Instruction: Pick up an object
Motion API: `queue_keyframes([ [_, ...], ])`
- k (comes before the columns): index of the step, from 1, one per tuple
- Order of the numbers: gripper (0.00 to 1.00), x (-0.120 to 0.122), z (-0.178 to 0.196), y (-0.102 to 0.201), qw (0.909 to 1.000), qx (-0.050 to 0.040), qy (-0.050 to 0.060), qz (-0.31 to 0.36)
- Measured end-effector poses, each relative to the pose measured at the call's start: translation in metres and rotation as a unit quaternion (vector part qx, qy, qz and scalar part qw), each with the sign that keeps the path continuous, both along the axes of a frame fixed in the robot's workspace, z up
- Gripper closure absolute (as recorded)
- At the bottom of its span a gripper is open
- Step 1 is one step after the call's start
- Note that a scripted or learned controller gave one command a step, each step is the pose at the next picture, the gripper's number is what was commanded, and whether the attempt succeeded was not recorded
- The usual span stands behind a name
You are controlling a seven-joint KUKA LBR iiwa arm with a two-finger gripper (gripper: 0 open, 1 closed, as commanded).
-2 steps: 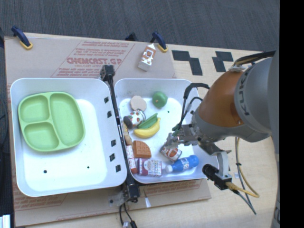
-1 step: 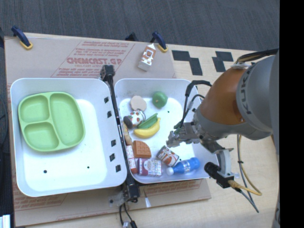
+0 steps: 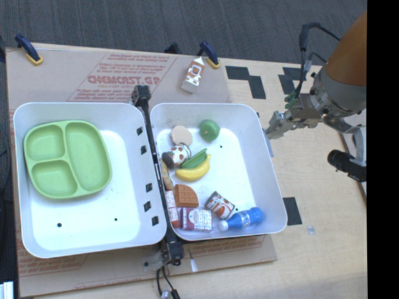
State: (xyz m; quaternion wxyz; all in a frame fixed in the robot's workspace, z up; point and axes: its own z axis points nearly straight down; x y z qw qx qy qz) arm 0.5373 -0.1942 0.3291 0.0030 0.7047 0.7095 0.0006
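From above, the grey arm's two-finger gripper [image 3: 278, 124] hovers over the desk [image 3: 312, 192] just right of the right-hand shallow white plastic bin [image 3: 265, 167]; whether its jaws are open or closed cannot be told. That bin holds a yellow banana [image 3: 193, 170], a round green fruit [image 3: 209, 129] and a blue bottle [image 3: 244, 218]. The left-hand white bin [image 3: 37, 229] carries a light-green divided tray [image 3: 66, 159].

Overhead slanted view onto both bins [image 3: 25, 167]
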Motion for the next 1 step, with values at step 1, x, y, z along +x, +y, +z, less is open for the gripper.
queue_keyframes([
  [1,1.0,-0.0191,-0.1222,0.0937,1.0,0.0027,0.005,0.0],
])
